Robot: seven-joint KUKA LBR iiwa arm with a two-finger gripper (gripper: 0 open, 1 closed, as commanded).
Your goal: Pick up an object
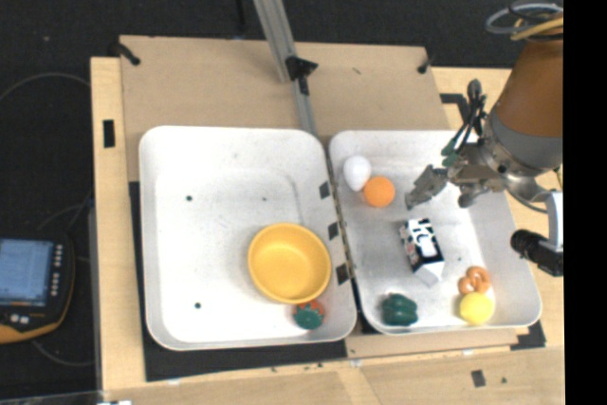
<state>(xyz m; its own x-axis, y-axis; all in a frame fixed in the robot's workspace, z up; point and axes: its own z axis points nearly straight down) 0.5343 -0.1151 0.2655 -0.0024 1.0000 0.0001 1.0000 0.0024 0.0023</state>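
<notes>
My gripper (446, 191) hangs over the right bin (503, 308), with its two fingers spread open and nothing between them. Just left of it lie an orange ball (379, 192) and a white egg-shaped object (357, 172). Below the gripper rests a black-and-white box (422, 248). Along the right bin's near edge are a green object (399, 308), a yellow ball (476, 306) and a small orange ring-shaped piece (473, 280).
The left bin (190, 204) holds a yellow bowl (289, 262) with a small green-and-red object (308, 315) at its near side. A metal pole (270, 5) slants up behind the bins. A handheld pendant (28, 285) lies at the far left.
</notes>
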